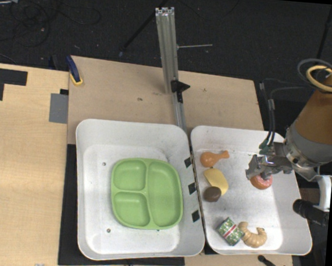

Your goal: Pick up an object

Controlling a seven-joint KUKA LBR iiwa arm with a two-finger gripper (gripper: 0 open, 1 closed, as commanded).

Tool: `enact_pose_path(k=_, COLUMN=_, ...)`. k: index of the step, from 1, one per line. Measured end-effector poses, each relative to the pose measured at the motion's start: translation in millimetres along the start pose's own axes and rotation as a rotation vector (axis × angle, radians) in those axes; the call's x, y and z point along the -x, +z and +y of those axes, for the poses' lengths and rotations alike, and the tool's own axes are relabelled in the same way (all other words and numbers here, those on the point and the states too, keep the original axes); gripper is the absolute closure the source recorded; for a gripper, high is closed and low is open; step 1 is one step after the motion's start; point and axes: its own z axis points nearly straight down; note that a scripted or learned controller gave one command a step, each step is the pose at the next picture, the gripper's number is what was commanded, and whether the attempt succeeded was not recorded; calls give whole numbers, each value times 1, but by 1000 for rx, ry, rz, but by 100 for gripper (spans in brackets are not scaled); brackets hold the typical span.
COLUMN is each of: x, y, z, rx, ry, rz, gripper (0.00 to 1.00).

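My gripper (pixel 260 172) hangs low over the right bin (pixel 287 243), near its right side, directly above a small red and pink object (pixel 262 181) that peeks out beneath the fingers. Whether that object sits between the fingers cannot be told. Further left in the same bin lie an orange drumstick-shaped toy (pixel 214 158), a yellow lump (pixel 216 179) and a dark brown ball (pixel 212 193). Near the bin's front lie a green can (pixel 228 231) and a tan croissant-shaped toy (pixel 253 235).
The left bin (pixel 86 233) holds a green divided plate (pixel 147 193). A metal post (pixel 169 54) rises behind the bins, between them. The grey and orange arm (pixel 319 124) comes in from the right.
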Motion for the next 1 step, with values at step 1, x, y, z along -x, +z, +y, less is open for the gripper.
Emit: enact_pose_path(k=1, x=-52, y=14, z=3, rx=-2, ry=1, rz=0, gripper=100)
